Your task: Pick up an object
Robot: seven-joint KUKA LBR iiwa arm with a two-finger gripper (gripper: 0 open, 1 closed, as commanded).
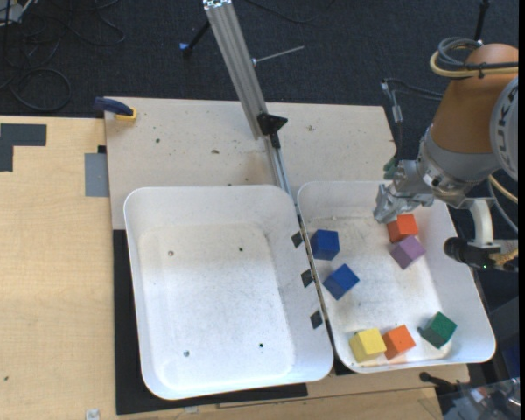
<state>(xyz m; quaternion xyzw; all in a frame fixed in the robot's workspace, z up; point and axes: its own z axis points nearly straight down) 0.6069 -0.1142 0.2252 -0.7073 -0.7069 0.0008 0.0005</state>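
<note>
Far off to the left of my claw lies the left bin, its white floor speckled with dark dots. Between that bin and mine, a grey metal rail slants up and away across the worktop, topped by a small checkered tag.

Closer in, still left of my claw and lower in the view, two blue cubes sit in the right bin: the upper blue cube near the dividing edge, the lower blue cube just below it and a little nearer to me. Well below my claw, along the bin's near rim, a yellow cube and an orange cube touch side by side, with a green cube just beyond them to the right.

My claw hangs low over the upper part of the right bin; I cannot tell how it stands. Just beside it, to its lower right, is a second orange cube, and the purple cube sits right below that one, touching or nearly so.
</note>
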